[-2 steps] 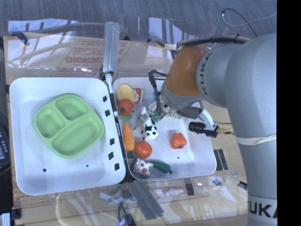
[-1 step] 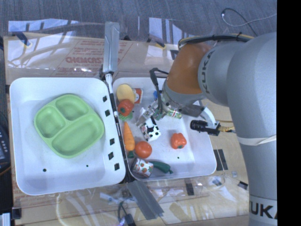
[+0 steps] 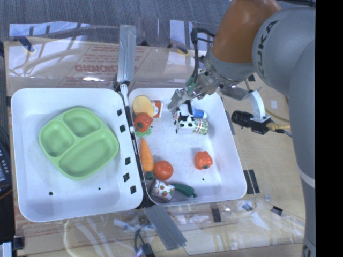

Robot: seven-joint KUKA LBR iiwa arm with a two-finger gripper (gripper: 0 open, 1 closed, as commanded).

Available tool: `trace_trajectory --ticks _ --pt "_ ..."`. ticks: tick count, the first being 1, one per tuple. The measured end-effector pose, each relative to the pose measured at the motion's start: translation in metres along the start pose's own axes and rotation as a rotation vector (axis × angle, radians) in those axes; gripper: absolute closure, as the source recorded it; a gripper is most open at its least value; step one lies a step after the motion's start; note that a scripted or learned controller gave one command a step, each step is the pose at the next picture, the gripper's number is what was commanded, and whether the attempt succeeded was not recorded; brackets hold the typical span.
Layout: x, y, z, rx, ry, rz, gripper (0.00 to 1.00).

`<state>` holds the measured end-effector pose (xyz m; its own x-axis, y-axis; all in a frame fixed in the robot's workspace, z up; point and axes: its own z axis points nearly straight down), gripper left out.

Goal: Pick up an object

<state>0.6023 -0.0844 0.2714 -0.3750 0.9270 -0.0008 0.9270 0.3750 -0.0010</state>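
Note:
My gripper (image 3: 181, 98) hangs over the back middle of the right bin (image 3: 228, 159), reaching in from the right under the orange-banded wrist. Just below it lies a black-and-white cow toy (image 3: 185, 122), with a small patterned can (image 3: 201, 127) and a blue piece (image 3: 199, 113) beside it. Whether the gripper touches the cow toy I cannot tell. An orange-red pepper (image 3: 203, 159) sits alone further forward in the bin.
Along the right bin's left wall lie a yellow piece (image 3: 141, 104), a red vegetable (image 3: 142, 122), a carrot (image 3: 146, 154), a tomato (image 3: 163, 169), a patterned cup (image 3: 160, 189) and a green vegetable (image 3: 185, 189). The left bin (image 3: 27, 186) holds a green divided plate (image 3: 79, 142).

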Motion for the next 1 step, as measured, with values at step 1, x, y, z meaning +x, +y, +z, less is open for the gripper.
trace_trajectory --ticks 1 --pt "-0.0487 0.0097 0.0985 0.006 0.004 -0.102 1.0"
